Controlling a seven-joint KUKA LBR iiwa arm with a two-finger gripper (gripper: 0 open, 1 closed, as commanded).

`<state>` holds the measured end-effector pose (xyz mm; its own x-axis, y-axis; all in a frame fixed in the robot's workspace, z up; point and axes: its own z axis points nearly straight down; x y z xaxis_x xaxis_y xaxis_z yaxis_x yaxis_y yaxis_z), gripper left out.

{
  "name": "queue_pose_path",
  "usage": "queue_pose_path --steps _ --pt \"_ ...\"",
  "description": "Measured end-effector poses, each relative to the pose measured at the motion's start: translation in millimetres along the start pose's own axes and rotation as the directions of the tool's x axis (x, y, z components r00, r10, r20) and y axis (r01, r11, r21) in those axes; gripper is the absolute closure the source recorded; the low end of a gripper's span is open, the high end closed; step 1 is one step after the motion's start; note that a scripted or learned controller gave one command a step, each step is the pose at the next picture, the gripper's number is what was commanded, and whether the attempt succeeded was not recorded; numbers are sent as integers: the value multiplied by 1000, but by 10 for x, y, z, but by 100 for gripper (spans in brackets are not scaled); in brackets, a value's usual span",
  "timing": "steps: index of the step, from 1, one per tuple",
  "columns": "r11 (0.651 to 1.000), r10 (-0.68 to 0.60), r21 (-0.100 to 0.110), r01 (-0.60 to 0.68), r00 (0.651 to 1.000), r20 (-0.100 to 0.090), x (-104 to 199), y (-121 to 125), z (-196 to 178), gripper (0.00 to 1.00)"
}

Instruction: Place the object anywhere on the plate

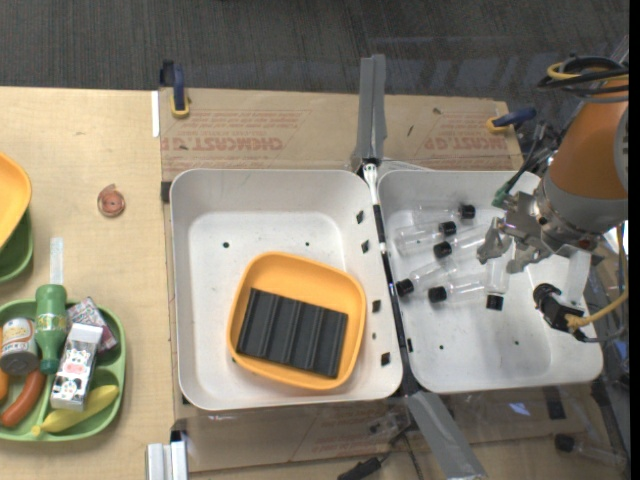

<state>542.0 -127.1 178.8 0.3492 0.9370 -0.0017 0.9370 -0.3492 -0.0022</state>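
A yellow-orange plate (300, 265) lies in the left bin (200, 268), toward its front. A black ridged rectangular block (293, 333) rests flat on the plate, slightly tilted. My gripper (507, 252) hangs over the right bin (500, 358), near its right side and far from the plate. Its fingers stand open with nothing between them. The orange band of the arm (590, 158) rises behind it.
Several clear vials with black caps (440, 230) lie scattered in the right bin, just left of the gripper. A green tray of toy food (105, 408) and a yellow bowl (12, 203) sit on the bench at far left. A metal divider (372, 108) runs between the bins.
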Motion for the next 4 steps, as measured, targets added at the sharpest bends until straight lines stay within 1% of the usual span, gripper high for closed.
queue_pose_path --steps 1,2,3,4 --pt "1000 0 0 0 1000 0 0 0 0 0" --pt "991 134 2 -134 991 -1 -335 -470 -76 0" --pt "985 173 3 -173 985 0 -94 -659 159 0" --pt "973 230 1 -230 973 1 -439 -529 -319 0"
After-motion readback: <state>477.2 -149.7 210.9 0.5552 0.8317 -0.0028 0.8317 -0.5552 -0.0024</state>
